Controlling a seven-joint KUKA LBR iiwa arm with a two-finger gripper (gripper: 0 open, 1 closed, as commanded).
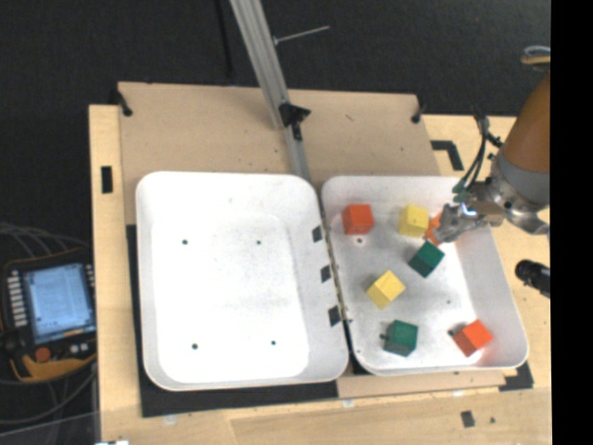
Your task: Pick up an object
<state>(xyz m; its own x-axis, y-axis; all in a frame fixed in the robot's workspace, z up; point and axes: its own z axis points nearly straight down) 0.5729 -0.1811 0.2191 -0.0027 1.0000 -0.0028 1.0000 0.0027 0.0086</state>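
The right bin holds several small blocks. An orange one lies at the back left, a yellow one behind the middle, a green one just in front of it. A second yellow block sits mid-bin, another green block near the front, and an orange block at the front right. My gripper hangs low over the bin's back right, right of the back yellow block and just above the upper green one. Something orange shows at its tip, too small to identify.
The left bin lies beside the right one. A slanted metal pole rises behind the bins. A handheld control pendant rests off the bench at the left. The arm's orange band is at the right edge.
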